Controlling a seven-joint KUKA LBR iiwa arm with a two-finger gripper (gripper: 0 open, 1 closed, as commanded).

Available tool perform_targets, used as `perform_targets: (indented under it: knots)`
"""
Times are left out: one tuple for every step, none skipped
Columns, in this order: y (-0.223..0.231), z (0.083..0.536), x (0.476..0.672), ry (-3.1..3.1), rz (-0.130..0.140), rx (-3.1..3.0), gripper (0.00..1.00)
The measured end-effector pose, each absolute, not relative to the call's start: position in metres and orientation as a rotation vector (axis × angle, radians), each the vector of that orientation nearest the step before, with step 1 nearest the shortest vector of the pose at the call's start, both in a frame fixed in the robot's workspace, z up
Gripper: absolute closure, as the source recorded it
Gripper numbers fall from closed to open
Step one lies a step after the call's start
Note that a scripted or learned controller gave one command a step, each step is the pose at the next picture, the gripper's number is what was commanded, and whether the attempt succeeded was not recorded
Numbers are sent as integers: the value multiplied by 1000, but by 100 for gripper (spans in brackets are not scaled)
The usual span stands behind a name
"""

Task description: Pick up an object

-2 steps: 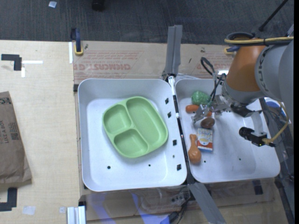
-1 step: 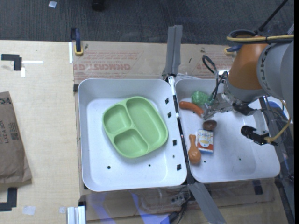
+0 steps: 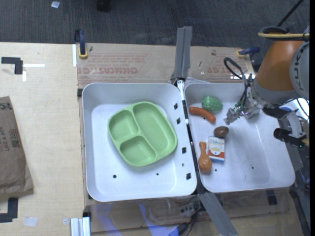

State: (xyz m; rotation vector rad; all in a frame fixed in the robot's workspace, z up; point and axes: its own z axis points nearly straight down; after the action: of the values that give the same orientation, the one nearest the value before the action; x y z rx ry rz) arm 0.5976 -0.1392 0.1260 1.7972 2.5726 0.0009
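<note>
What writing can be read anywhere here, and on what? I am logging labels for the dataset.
Red print on the cardboard sheet behind the bins: upside down and too faint to read for sure.
Black print on the brown paper bag: too blurred.
Picture label on the small carton: too small.
Grey lettering on the arm: cut off.

A brown paper bag [image 3: 12, 146] at the frame's left edge is cut off; the arm [image 3: 280, 68] runs out at right; the small carton's [image 3: 216, 148] print is unreadable.
</note>
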Motion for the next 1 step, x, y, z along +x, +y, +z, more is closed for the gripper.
perform_targets:
  knots:
    - [-139, 125, 597, 2574, 0, 1798, 0]
